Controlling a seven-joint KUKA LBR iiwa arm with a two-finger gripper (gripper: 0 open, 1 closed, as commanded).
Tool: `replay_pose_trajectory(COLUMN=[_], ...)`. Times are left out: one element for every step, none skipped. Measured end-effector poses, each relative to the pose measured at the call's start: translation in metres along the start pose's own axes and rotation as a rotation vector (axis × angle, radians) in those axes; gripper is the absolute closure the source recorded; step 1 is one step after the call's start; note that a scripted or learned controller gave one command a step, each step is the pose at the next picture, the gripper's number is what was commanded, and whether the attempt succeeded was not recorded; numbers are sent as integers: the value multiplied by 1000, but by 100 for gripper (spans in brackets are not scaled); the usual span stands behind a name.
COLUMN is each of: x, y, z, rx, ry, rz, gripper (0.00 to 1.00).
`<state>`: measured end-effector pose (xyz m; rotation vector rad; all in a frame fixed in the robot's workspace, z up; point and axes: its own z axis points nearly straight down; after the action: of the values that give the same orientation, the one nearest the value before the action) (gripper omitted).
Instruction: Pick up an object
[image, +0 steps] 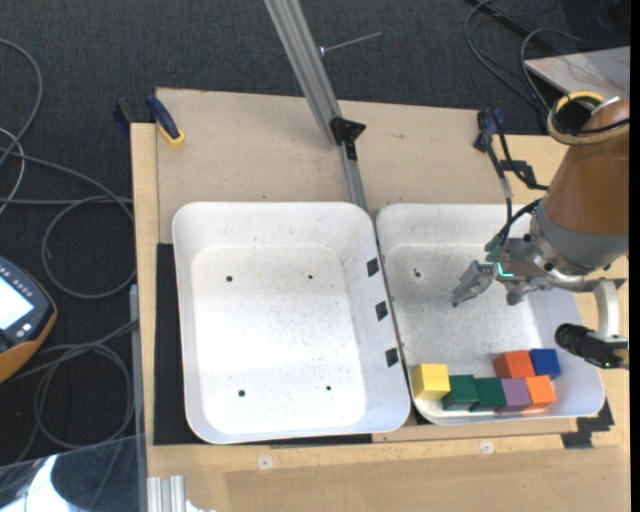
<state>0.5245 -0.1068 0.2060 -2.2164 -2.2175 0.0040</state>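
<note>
Well to the left of the gripper (478, 286), the left bin (200, 240) is lying beside the right bin (440, 225). The gripper is hanging over the right bin's middle, its grey fingers (468, 285) pointing left; they seem to be spread slightly with nothing between them, though the slant makes this hard to judge. Below the gripper, along the near wall, a yellow block (432, 378), two green blocks (474, 390), a purple block (516, 392), orange blocks (530, 376) and a blue block (545, 360) are sitting clustered together.
</note>
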Motion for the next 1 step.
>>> replay_pose_trajectory(x=[0], y=[1], z=[-2], rx=[-5], ry=[-1], rz=[0], gripper=[0])
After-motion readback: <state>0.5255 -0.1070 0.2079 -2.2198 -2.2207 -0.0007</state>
